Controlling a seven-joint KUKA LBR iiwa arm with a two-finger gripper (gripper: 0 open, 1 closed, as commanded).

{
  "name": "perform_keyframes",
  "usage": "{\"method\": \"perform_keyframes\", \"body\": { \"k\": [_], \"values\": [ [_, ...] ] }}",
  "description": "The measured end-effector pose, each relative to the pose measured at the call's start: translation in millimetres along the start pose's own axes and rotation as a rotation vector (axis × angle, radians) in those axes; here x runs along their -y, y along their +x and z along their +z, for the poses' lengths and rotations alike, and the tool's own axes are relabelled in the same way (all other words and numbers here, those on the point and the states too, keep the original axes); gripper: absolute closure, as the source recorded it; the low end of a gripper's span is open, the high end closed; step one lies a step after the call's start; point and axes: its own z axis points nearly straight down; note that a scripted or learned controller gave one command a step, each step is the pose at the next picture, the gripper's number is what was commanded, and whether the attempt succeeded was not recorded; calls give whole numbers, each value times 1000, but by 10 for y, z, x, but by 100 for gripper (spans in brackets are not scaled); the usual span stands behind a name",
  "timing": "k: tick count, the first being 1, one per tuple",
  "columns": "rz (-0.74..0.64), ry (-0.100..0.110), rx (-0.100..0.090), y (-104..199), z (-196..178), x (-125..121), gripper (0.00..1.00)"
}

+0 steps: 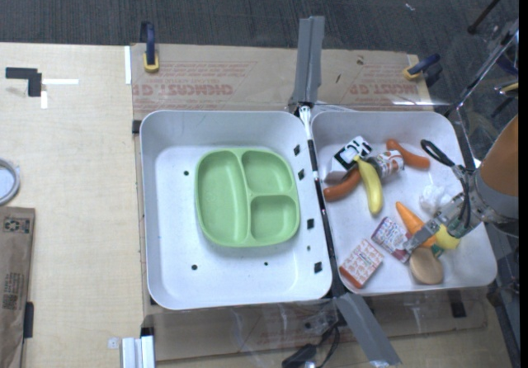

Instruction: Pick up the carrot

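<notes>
The gripper reaches in from the right over the near right part of the right bin, its fingertips low among the toys, and how far apart the fingers stand cannot be told, since the tips blur into the clutter around them. Nothing can be seen held between them; they seem to touch or nearly touch the near end of the carrot and a small yellow piece just beside it, though the contact is hard to make out. From the left, the left bin holds a green divided plate lying flat near its middle. In the right bin, a sausage lies at the far left, touching a banana that runs near to far beside a small black-and-white box and a little bottle; a second orange piece lies far of them. Near the front, a red-and-white packet and a pink packet lie flat, with a wooden spoon to their right. The carrot lies tilted between the banana and the gripper, its near end right at the fingertips. The arm is cut off at the right edge.
</notes>
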Motion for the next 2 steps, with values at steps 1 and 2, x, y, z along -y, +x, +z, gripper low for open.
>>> {"method": "perform_keyframes", "body": {
  "k": [1, 2],
  "values": [
    [1, 1, -5, 2, -67, -7, 100],
    [272, 10, -1, 613, -1009, -356, 100]
  ]
}}
